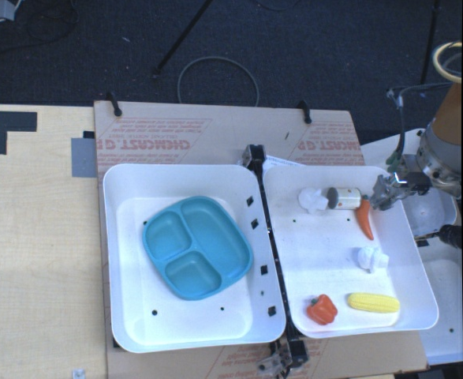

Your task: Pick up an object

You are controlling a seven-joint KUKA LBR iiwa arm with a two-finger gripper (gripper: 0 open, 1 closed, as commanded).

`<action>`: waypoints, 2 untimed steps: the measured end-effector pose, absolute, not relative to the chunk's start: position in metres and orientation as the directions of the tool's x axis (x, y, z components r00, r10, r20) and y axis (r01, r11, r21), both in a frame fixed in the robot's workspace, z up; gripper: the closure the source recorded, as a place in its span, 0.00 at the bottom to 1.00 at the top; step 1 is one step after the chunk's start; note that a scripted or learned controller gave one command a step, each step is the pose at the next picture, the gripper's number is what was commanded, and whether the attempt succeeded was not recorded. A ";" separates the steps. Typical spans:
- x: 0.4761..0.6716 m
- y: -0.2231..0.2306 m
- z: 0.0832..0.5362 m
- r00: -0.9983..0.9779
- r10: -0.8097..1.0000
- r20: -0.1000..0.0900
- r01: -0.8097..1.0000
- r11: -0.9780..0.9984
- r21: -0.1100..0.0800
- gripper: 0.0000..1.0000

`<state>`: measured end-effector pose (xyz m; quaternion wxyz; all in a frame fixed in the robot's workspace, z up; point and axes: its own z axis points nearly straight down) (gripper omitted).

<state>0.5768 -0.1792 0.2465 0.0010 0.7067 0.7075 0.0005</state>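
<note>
Right bin [310, 243]: open floor through its middle and left. Obstacles ring it: bottle [334, 199] and carrot [364, 219] at the far side, white piece [371, 258] at right, pepper [322, 309] and corn [373, 302] at the near edge.

the bench [34, 235] carries a cardboard sheet [215, 136] against its right edge; two white bins, left [121, 212] and right [416, 290], lie side by side on it.
</note>
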 end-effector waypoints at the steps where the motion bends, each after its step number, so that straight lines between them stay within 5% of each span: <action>1: 0.559 -0.132 0.249 -0.003 1.000 0.003 1.000 0.004 -0.003 1.00; 2: 0.539 -0.081 0.247 -0.004 1.000 0.003 1.000 0.004 -0.005 1.00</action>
